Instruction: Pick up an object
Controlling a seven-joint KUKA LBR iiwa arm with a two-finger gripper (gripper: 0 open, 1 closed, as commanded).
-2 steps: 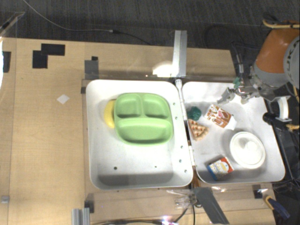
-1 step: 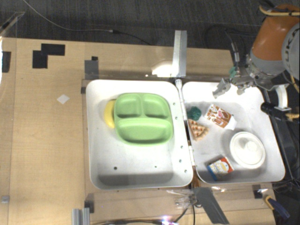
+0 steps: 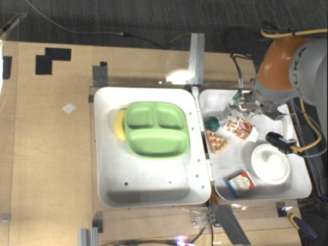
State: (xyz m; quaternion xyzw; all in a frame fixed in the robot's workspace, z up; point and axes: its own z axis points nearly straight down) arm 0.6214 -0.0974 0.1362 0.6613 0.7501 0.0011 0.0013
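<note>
Here the gripper (image 3: 240,102) hangs low at the far side of the right bin (image 3: 302,188), just above a small printed snack packet (image 3: 239,127); whether it is released or clenched I cannot tell. The packet lies flat, with a teal object (image 3: 211,122) to its left and a pizza-slice toy (image 3: 216,142) nearer. It is probably light, thin and crinkly, so a pinch across its narrow width seems wisest. A white bowl (image 3: 270,163) sits right of it.
</note>
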